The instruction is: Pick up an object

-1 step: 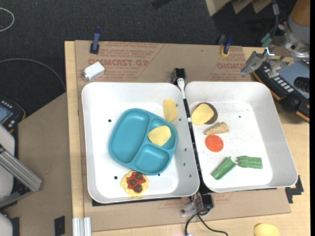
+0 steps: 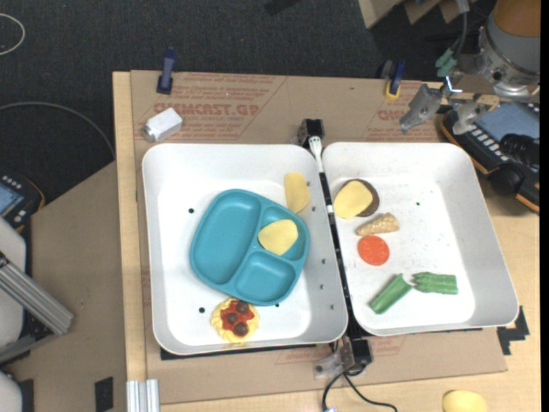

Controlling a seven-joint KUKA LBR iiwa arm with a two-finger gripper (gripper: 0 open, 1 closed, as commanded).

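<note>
My gripper [image 2: 443, 110] hangs above the far edge of the right bin [image 2: 480, 230], open, with nothing between its fingers. Below it in that bin lie a yellow and brown round piece [image 2: 354, 198], a tan chunk [image 2: 377, 224], a red disc [image 2: 373, 250] and two green pieces [image 2: 390, 293] [image 2: 436, 283]. The left bin [image 2: 167, 230] holds a blue divided plate [image 2: 232, 247] with a yellow oval [image 2: 278, 236] on it. A yellow slice [image 2: 297, 191] lies by the plate's far right side, and a small pizza-like toy [image 2: 235, 318] sits near the front.
The bins rest on a cardboard sheet [image 2: 257, 101]. A small white block [image 2: 163, 124] lies at its far left, with blue clamps [image 2: 165, 71] [image 2: 395, 80] on the far edge. Dark equipment [image 2: 506, 157] sits right of the bins. A yellow object [image 2: 463, 400] lies at the front right.
</note>
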